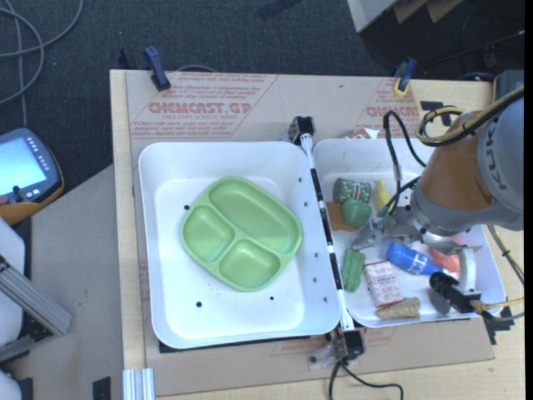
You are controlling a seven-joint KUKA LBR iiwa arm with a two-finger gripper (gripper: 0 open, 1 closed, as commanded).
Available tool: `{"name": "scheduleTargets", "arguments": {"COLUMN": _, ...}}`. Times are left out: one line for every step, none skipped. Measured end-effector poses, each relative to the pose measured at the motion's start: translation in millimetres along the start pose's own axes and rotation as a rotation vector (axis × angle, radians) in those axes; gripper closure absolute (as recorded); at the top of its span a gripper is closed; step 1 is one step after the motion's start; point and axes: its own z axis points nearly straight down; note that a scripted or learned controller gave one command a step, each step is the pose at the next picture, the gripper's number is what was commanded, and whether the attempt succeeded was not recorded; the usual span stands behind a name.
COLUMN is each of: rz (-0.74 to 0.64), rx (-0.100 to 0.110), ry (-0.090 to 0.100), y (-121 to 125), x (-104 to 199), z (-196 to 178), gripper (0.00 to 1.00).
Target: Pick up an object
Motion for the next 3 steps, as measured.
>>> {"name": "scheduleTargets", "arguments": {"rz": 0.001, "rx": -0.004, "ry": -0.002, "y": 1.1, "x": -0.9, "z": -10.8, "gripper": 1.00}}
{"name": "scheduleTargets", "arguments": {"rz": 0.006, "rx": -0.012, "ry": -0.006, "y": -42.5, "x": -30.2, "z": -124.0, "gripper": 1.00}}
{"name": "scheduleTargets", "arguments": {"rz": 0.002, "rx": -0.005, "ry": -0.003, "y": -41.7, "x": -27.6, "z": -117.4, "gripper": 0.00}}
